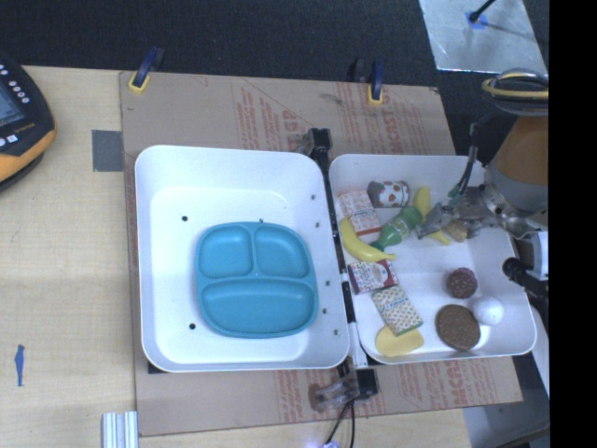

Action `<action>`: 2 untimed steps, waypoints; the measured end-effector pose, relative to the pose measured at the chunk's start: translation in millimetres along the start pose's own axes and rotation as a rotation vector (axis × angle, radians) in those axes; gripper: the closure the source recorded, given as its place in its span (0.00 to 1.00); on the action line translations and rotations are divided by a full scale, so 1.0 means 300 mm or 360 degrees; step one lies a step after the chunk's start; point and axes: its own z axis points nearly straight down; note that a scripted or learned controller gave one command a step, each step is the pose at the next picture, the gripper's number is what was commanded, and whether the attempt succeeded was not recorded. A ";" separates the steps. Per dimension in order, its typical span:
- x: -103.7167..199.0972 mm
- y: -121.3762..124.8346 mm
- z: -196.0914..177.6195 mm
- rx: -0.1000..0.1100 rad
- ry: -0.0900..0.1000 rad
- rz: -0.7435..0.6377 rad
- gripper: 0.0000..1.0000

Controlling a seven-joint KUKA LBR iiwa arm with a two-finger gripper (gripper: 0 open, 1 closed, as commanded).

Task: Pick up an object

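Cardboard-covered counter (280, 110), two bins. End effector (437, 224) low in right bin (522, 343) beside green bottle (401, 226); spread or pressed together, cannot tell. Bottle looks light, stiff, slick: take across the body.

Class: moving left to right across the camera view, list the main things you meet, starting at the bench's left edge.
Orange-and-black handheld device → left white bin → blue divided plate → banana → green bottle → gripper → white ball.
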 end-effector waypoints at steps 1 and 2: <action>-0.003 -0.301 0.006 0.0028 0.0007 0.0012 0.00; -0.005 -0.287 -0.031 0.0018 0.0004 0.0005 1.00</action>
